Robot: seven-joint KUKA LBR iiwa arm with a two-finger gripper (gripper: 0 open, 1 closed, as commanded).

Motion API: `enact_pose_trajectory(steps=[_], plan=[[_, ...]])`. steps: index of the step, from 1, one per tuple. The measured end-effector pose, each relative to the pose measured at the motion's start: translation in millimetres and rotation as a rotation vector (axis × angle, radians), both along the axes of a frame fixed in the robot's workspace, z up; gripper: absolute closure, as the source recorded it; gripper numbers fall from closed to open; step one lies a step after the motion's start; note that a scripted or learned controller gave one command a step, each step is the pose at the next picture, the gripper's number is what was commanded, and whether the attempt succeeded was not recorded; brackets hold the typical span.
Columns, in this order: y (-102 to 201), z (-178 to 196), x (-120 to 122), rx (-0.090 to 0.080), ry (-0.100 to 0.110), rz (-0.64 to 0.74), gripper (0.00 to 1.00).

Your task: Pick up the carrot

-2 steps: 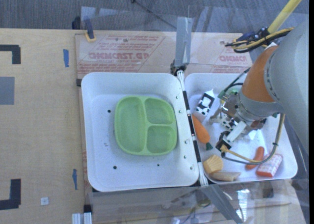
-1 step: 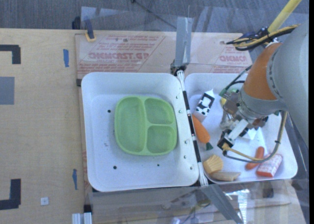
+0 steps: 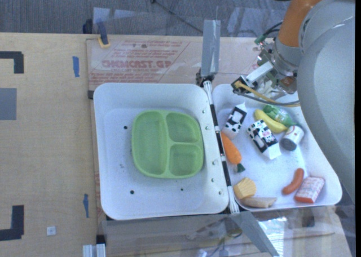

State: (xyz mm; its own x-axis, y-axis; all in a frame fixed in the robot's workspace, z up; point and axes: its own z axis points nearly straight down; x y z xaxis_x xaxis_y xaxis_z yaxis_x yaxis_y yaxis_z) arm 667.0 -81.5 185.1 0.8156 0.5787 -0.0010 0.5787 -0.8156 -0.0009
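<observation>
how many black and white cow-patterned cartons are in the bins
2. One black-and-white cow-patterned carton stands near the right white bin's left wall; another lies just right of it, below the yellow banana. None looks hidden.

Even, bright, diffuse light over the whole frame; no hard shadows. The white bins (image 3: 107, 154) verge on washed out, with a faint grey shade along the inner walls. Soft sheen on the green tray (image 3: 167, 143). Slightly soft, grainy focus overall. The arm (image 3: 330, 75) at right is blurred and oversized.
</observation>
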Motion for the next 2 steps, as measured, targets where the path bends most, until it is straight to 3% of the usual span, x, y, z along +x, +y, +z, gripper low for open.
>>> enact_pose_trajectory(steps=[1,2], plan=[[60.6,-0.6,-12.2,0.001,0.004,-0.22,1.0],[60.9,-0.6,-12.2,0.001,0.004,-0.22,0.0]])
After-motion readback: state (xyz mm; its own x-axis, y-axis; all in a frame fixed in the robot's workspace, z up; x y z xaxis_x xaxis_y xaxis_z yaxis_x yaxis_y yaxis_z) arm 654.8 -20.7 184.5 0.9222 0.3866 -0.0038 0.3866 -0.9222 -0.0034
